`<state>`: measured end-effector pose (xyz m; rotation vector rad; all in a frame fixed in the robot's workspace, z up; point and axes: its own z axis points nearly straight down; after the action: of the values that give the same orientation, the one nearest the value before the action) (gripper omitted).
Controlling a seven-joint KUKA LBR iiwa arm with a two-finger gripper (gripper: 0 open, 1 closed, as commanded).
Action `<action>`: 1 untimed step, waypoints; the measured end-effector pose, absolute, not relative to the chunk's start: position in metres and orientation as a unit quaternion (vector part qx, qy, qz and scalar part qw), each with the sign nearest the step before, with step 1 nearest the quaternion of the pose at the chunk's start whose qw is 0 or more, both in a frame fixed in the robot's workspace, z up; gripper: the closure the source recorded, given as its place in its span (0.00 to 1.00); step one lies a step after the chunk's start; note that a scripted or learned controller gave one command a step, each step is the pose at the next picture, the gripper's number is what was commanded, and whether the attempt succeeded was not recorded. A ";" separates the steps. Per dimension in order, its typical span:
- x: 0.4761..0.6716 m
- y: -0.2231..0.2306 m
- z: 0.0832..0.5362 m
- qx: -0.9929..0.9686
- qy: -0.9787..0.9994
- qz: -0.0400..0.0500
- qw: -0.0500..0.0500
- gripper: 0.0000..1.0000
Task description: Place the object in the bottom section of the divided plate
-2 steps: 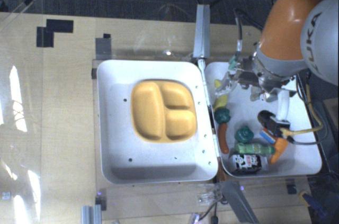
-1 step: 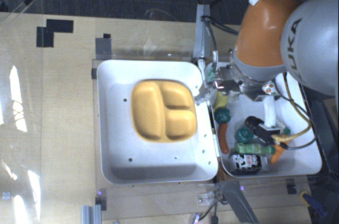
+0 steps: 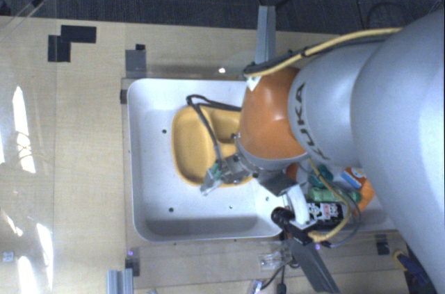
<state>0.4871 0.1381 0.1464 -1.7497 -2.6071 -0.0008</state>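
A yellow divided plate (image 3: 191, 145) lies in the left white bin (image 3: 149, 167), its right part hidden under the arm. My gripper (image 3: 217, 178) hangs over the plate's lower right edge, below the orange wrist band (image 3: 268, 122). Something small and greenish shows at the fingertips, too blurred to name. A black cable loops over the plate's top.
The big grey arm (image 3: 375, 126) covers the right bin and most of the view's right half. Orange and green items (image 3: 344, 188) peek out beneath the arm at the lower right. A grey post (image 3: 265, 32) stands behind the bins.
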 end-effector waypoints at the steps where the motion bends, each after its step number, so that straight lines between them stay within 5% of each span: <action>1: 0.506 0.105 0.308 -0.530 -0.848 -0.002 -0.003 0.00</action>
<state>0.5064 0.1047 0.3078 -1.6676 -2.6684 -0.0057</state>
